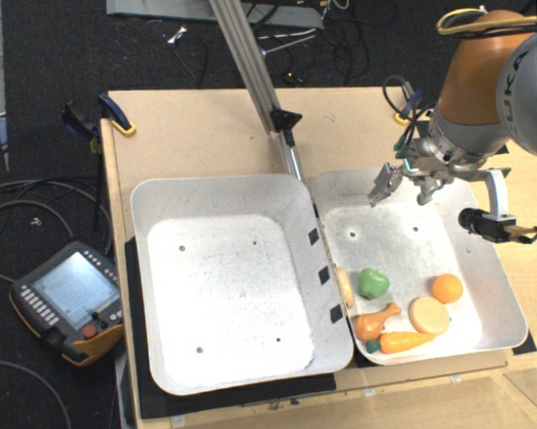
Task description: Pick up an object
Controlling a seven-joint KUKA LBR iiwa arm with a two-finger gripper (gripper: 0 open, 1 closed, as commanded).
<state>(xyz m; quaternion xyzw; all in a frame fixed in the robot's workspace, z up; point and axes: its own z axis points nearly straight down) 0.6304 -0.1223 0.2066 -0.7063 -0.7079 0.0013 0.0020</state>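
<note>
Camera view: the arm (487,78) enters from 3 o'clock and stops over the far part of the right bin (490,268); the gripper (401,188) hangs above the bin's bare floor, at about 12 o'clock from the objects; its two fingers stand apart, open, with nothing between them; no object is held.

The candidate objects lie clustered in the near part of the right bin, well apart from the gripper; the green piece (373,282) sits nearest to it; the orange ball (447,288) lies at 3 o'clock from the green piece; the pale disc (429,315) rests just beside the ball, at its 7 o'clock; the drumstick (377,321) lies at 6 o'clock from the green piece; the carrot (407,341) lies against the near wall, touching or almost touching the disc.

The left bin (164,288) adjoins the right bin at 9 o'clock; a pendant (70,303) rests on the floor beyond it.

Judgement: the pick is not yet begun; the open, raised stance suits an approach from above; the green piece, standing somewhat clear of its neighbours, offers the least obstructed grasp; the crowded items near the wall leave little room for the fingers.
</note>
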